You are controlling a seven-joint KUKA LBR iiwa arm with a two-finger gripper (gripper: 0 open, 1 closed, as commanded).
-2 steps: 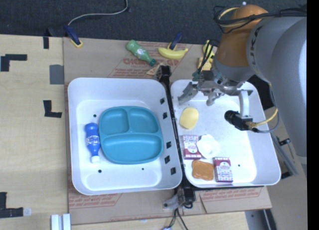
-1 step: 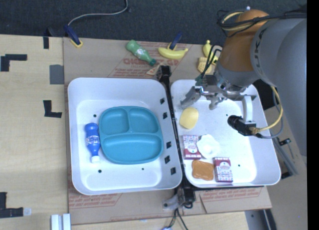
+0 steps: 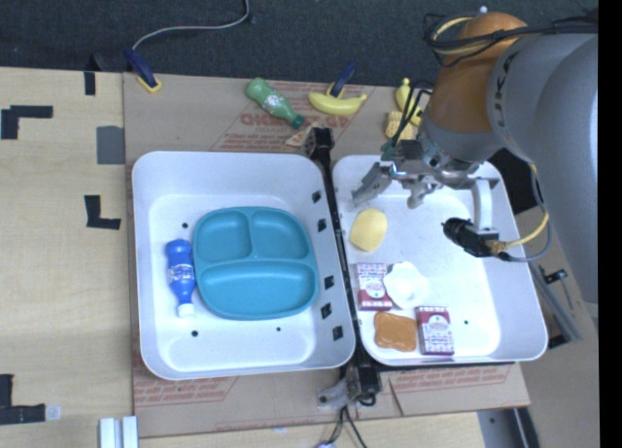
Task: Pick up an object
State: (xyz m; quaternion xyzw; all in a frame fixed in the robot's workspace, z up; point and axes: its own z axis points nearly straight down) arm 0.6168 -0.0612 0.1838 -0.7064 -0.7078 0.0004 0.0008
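Note:
My gripper (image 3: 394,191) hangs over the back of the right bin (image 3: 486,315), its two grey fingers spread open with nothing between them. Just below and left of it lies a pale yellow lemon-like object (image 3: 368,229). Nearer the front of that bin sit a red-and-white carton (image 3: 372,286), a white lump (image 3: 405,284), an orange-brown bread-like piece (image 3: 395,331) and a second red carton (image 3: 434,329). The left bin (image 3: 160,184) holds a blue divided tray (image 3: 256,261) and a small blue bottle (image 3: 180,276).
Behind the bins, on the cardboard, lie a green bottle (image 3: 274,101), a yellow banana (image 3: 336,102) and a small yellow toy (image 3: 401,111). A black cable and connector (image 3: 468,234) hang from the arm over the right bin. A black divider (image 3: 330,232) separates the bins.

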